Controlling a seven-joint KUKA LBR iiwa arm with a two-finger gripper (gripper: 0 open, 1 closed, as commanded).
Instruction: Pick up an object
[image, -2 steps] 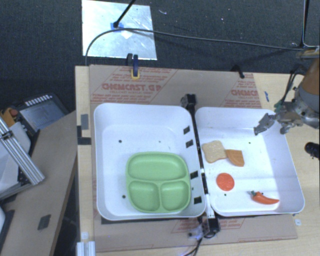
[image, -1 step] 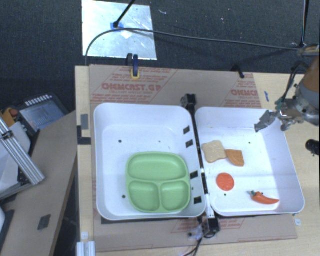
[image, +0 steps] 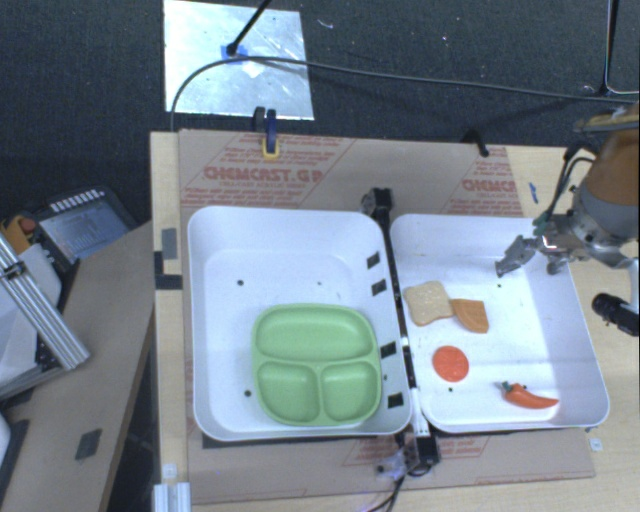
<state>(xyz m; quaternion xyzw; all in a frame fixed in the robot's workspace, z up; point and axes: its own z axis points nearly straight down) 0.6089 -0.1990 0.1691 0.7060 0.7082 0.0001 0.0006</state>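
Jaws (image: 532, 254) hang over the right bin (image: 590, 395), upper part; we cannot tell whether they are parted. We see bread (image: 428, 301), a brown piece (image: 471, 315), tomato slice (image: 450, 363) and carrot (image: 527, 397) lying below, apart from them.

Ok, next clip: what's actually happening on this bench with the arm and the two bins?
The grey arm's two-finger gripper hangs over the upper right part of the right white bin, with nothing between its fingers. Below it in that bin lie a pale slice of toy bread, touching a tan wedge-shaped piece, a round red-orange disc and a small orange toy carrot. The left white bin holds a green three-compartment plate. Nothing has been picked up yet.
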